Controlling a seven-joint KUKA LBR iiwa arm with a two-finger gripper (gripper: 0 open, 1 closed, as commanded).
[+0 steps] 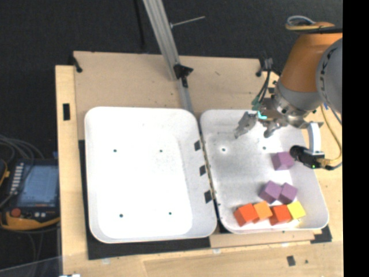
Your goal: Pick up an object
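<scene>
Overhead slanted view of the desk (144,62) with two shallow white bins side by side. The tool (257,126) hangs over the far part of the right bin (230,166), its two fingers spread apart with nothing between them. All candidate objects lie in that same bin, toward its near and right portions: a lone purple block (282,160) sits closest to the tool, while a second group gathers at the near right corner, comprising two purple blocks (277,191) touching each other, two orange blocks (253,213), a red block (281,214) and a yellow block (296,210) packed in a row. The left bin (138,172) carries only a few small dark dots. Judged risks: a descent at the present position would close on bare bin floor, since no block lies under the fingers; a grasp aimed at the packed row may fail because neighbouring blocks leave little room for a finger to enter, or may nudge several at once; blocks near the bin wall may obstruct one finger. The lone purple block appears the easiest target. Limits of the view: the arm's upper links are cut off at the right; the fingertips are small and slightly blurred, so their height above the bin floor cannot be told; the boundaries between the orange and red blocks are hard to separate, so their exact count is uncertain.
</scene>
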